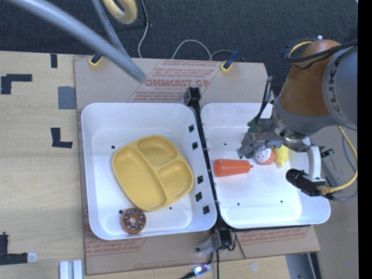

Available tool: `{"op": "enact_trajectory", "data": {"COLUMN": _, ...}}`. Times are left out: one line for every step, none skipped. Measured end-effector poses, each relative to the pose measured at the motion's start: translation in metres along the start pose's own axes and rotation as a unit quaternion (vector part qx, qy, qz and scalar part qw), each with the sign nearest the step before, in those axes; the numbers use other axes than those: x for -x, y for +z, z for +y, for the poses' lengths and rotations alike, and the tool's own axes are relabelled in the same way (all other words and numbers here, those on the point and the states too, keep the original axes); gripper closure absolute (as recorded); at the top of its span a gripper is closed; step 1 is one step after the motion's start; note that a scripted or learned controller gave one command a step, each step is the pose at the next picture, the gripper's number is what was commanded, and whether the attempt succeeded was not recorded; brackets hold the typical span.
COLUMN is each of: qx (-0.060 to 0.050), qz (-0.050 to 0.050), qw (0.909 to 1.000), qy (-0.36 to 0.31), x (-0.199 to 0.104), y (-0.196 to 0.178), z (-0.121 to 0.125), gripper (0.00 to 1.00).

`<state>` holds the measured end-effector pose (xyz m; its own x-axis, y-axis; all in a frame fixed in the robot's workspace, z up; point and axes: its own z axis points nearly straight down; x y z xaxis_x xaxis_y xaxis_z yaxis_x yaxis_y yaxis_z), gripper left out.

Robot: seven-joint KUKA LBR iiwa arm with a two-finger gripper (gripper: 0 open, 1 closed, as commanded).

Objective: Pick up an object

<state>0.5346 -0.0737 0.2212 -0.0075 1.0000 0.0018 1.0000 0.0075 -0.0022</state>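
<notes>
My gripper [251, 149] hangs low in the right bin [232, 214], its dark fingers just above and right of an orange carrot-shaped toy [231, 167] lying on the bin floor. A small round white-and-red object [265, 156] and a yellow piece [281, 156] sit right beside the gripper, partly hidden by it. Nothing shows between the fingers. In the left bin [96, 132] lie a yellow divided plate [152, 170] and a chocolate donut [133, 220].
A black divider [200, 156] runs between the two bins. The arm's orange band [308, 92] and grey body overhang the right bin's far right side. A black fitting with a yellow cable [305, 182] juts over the right rim. Grey poles cross the top left.
</notes>
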Motion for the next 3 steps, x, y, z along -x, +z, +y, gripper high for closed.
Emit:
{"op": "enact_trajectory", "data": {"qx": 0.000, "qz": 0.000, "qw": 1.0000, "qy": 0.000, "x": -0.063, "y": 0.004, "z": 0.009, "gripper": 1.00}}
{"op": "enact_trajectory", "data": {"qx": 0.001, "qz": 0.000, "qw": 1.0000, "qy": 0.000, "x": -0.114, "y": -0.009, "z": 0.023, "gripper": 1.00}}
{"op": "enact_trajectory", "data": {"qx": 0.000, "qz": -0.001, "qw": 1.0000, "qy": 0.001, "x": -0.160, "y": 0.006, "z": 0.036, "gripper": 1.00}}
